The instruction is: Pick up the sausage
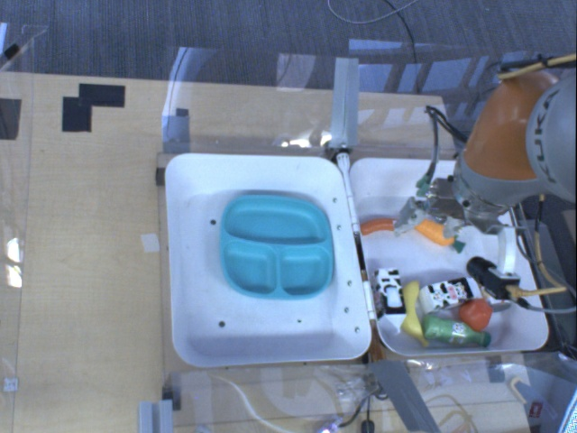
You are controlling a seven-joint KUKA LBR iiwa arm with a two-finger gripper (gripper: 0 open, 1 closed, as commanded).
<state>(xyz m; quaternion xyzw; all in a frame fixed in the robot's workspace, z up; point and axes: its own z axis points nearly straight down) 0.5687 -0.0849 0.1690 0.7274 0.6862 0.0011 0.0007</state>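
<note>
1. The sausage (377, 226), a short reddish-orange piece, lies flat in the right bin (386, 184). It sits near the wall this bin shares with its neighbour, roughly level with the bin's middle, pointing across the bin.
2. Nothing rests on the sausage and nothing grips it. Its right end is close to the end effector (431, 216).
3. The end effector hangs low over the right bin, just beside the sausage on the side away from the shared wall. Whether it is wide or narrow cannot be told from this slanted view.
4. An orange carrot-shaped piece (436, 234) lies partly under the end effector, tilted, close to the sausage but apart from it.
5. The grey arm with its orange band (505, 138) comes in over the bin's right side.
6. Toward the bin's near edge, well apart from the sausage, lies a cluster: a black-and-white carton (388, 291), a yellow banana (411, 310) just beside it, a white carton with dark print (450, 293), a red tomato (475, 314) and a green bottle (456, 333) on its side.
7. The left bin (194, 242) holds a blue divided plate (276, 245), set about in its middle.
8. Both bins sit on a pale wooden worktop (90, 242).
</note>
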